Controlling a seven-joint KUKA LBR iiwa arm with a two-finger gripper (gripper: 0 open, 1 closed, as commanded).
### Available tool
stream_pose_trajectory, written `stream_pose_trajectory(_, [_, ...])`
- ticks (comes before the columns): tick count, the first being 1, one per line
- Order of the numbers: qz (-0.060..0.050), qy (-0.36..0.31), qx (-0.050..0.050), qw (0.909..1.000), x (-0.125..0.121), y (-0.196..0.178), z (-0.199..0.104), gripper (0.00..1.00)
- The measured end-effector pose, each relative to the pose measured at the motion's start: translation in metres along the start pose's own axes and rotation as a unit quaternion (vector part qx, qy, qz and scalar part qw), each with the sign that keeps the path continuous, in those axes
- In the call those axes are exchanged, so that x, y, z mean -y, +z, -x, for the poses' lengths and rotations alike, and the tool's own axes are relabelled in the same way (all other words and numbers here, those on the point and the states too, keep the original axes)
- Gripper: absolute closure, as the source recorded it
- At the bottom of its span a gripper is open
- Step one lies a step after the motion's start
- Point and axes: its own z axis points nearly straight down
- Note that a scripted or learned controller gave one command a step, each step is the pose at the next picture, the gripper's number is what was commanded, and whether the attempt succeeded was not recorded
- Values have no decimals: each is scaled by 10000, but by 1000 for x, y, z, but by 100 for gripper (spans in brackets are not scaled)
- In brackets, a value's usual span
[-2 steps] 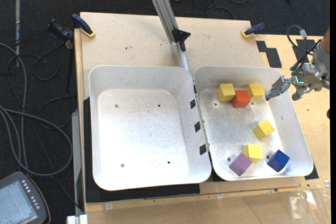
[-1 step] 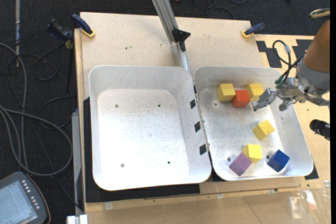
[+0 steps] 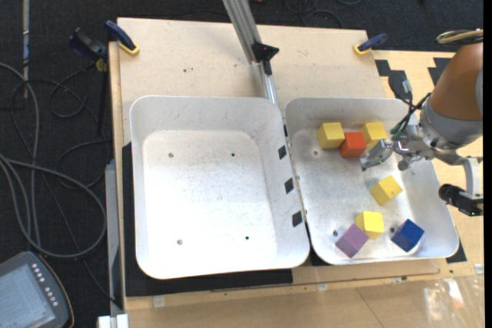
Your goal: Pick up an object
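Several small blocks lie in the right bin (image 3: 307, 165). A yellow block (image 3: 331, 134), a red block (image 3: 353, 144) and another yellow block (image 3: 376, 132) sit close together near the bin's far side. A tilted yellow block (image 3: 386, 189) lies mid-bin. Near the front are a yellow block (image 3: 372, 222), a purple block (image 3: 352, 240) and a blue block (image 3: 407, 234). My gripper (image 3: 378, 156) reaches in from the right, low over the bin, just right of the red block and below the far yellow one. No block shows between its fingers.
The left bin (image 3: 204, 180) stands beside the right one, with a black hinge strip between them. A metal pole (image 3: 234, 0) slants over the bench from the top. Blue-and-yellow clamps (image 3: 121, 38) hold the board's far corners.
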Motion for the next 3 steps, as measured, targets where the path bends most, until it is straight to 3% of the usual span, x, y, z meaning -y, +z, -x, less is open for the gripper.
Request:
stream_pose_trajectory(1, [10, -1, 2, 10000, 0, 33, -1, 0])
stream_pose_trajectory(2, [34, -1, 13, 10000, -1, 20, 0, 100])
stream_pose_trajectory(3, [52, 4, 16, 10000, 7, -28, 0, 100])
